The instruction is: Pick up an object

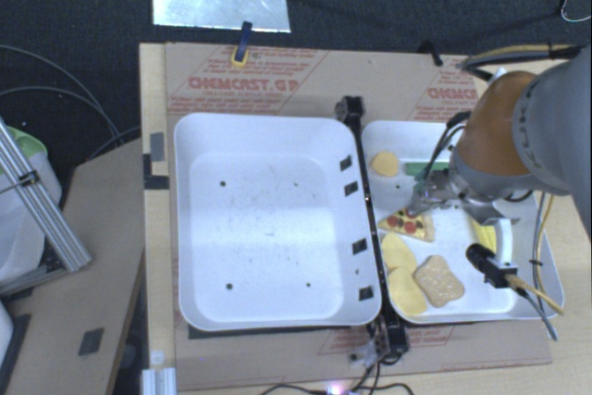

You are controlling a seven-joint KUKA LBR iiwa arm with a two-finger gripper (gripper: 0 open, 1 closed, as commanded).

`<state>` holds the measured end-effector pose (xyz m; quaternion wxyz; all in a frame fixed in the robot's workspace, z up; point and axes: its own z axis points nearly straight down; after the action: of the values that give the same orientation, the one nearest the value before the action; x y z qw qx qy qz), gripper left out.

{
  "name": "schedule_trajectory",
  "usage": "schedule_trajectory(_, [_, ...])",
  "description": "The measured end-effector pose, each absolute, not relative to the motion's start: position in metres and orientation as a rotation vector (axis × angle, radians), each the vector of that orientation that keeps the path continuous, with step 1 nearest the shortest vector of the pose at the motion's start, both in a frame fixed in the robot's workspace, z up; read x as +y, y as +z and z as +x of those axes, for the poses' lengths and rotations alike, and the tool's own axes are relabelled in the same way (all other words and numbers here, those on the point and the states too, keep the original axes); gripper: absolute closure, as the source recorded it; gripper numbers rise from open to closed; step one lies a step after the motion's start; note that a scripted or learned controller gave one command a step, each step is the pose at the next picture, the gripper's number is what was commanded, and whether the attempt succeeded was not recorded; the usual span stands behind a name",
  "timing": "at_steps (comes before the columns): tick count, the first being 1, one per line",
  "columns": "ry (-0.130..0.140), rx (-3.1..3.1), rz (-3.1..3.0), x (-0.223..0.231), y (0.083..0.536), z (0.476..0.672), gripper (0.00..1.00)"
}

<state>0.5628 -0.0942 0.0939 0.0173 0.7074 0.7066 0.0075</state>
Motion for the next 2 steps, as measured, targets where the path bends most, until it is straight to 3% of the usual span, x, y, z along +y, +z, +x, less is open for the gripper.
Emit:
schedule_trajectory(1, [0.022,2.197,2.201,-0.0916,0.0928,0.5397,1.0])
schedule_trajectory(2, [0.003,2.209,2.21,-0.0907,0.0921,0.5478,1.0])
